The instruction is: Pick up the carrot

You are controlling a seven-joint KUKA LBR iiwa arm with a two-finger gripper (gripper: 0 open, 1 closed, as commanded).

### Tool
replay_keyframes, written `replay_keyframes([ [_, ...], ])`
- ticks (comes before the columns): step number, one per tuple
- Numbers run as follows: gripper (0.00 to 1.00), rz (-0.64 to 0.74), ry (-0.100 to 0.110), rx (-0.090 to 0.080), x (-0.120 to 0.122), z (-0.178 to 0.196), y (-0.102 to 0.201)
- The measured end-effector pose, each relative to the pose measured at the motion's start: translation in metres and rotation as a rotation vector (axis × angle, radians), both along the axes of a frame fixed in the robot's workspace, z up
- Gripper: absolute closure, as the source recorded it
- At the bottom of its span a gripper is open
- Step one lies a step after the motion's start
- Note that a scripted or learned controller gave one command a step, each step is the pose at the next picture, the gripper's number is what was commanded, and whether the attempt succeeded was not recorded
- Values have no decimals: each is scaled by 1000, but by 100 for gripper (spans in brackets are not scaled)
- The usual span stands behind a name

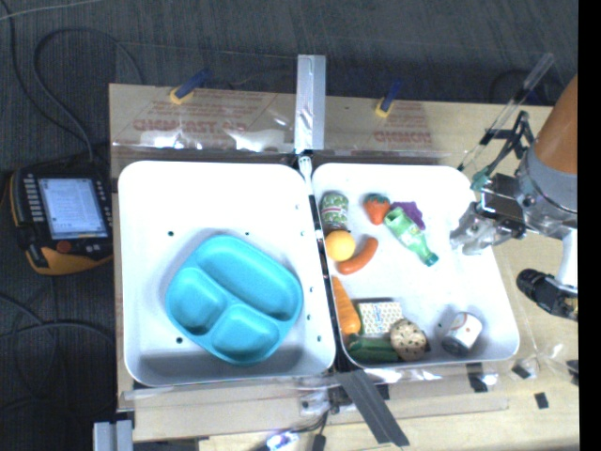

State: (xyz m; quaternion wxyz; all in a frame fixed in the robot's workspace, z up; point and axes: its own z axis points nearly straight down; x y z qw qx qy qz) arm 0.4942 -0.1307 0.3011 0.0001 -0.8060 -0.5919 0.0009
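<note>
The carrot (346, 310) is a short orange piece lying along the left wall of the right bin (488, 289), just left of a small printed box (379, 317). My gripper (468, 237) hangs over the right side of that bin, far to the right of the carrot and a little further back. Nothing shows in it. The arm's grey wrist and orange band come in from the right edge.
The right bin also holds a can (334, 210), a yellow fruit (339, 244), an orange-red pepper (360, 255), a strawberry (377, 208), a green bottle (412, 233), a cucumber (373, 349) and a brown ball (408, 338). A blue divided plate (235, 297) lies in the left bin.
</note>
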Motion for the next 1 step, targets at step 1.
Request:
replay_keyframes([
  [1, 100, -194, 1, 0, 7, 0, 84],
])
